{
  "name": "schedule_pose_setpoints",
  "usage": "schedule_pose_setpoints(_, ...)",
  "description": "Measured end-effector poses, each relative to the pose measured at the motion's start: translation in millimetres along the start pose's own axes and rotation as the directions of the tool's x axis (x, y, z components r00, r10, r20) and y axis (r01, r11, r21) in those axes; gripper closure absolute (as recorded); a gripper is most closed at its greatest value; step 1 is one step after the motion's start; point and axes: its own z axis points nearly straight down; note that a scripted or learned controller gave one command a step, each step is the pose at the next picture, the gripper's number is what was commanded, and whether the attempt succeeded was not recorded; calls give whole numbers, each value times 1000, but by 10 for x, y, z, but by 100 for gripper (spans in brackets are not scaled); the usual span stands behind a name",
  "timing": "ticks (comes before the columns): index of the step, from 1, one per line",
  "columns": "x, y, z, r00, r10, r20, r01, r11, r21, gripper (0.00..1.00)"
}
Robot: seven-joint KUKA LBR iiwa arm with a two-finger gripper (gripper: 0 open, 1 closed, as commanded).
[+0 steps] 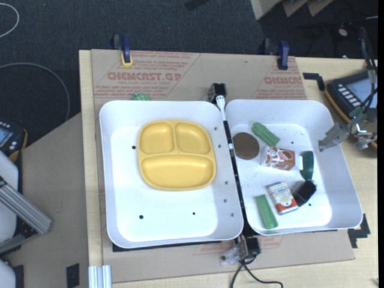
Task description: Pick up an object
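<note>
My bench is brown board on dark carpet. The left bin [120, 215] holds a yellow divided plate [176, 155], with bare white floor around it. The right bin [342, 179] is crowded: a brown disc [245, 145], two green sticks [264, 133] [266, 211], a red-and-white packet [279, 158], a small carton [282, 197], a dark green piece [307, 163] and a black piece [304, 191]. My claw [336, 135] hangs at that bin's right rim, above the wall; I cannot tell how wide it stands, and nothing shows between its tips.
</note>
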Motion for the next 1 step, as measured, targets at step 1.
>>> schedule_pose_setpoints(1,46,-301,1982,1000,4,-2,-4,1000,-5,0)
